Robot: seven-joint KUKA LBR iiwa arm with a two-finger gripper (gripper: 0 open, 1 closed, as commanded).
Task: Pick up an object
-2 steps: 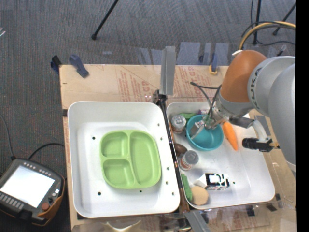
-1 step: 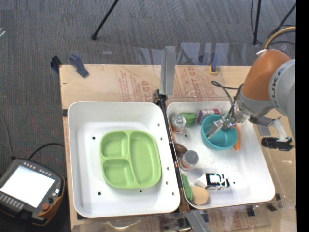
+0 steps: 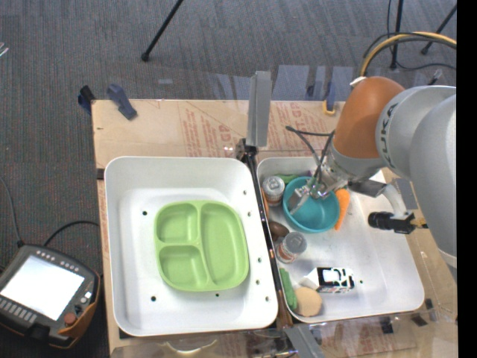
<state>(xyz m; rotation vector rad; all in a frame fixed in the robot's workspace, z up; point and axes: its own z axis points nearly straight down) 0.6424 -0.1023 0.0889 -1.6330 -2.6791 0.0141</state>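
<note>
Hovering gripper (image 3: 311,192) over round teal bowl (image 3: 316,213), glossy green sectioned tray (image 3: 201,245) alongside

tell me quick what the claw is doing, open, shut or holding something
claw: over the teal bowl in the right bin; open or shut cannot be told.

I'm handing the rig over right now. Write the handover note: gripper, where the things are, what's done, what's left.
Gripper: down at the near rim of the teal bowl in the right bin; whether it has a grip cannot be told.
Right bin also holds an orange piece beside the bowl, two small jars, a black and white carton and a tan lump.
Left bin: green divided plate.
Done: arm brought to the bowl.
Left: confirm a grasp and lift; nothing is visibly raised.
</note>
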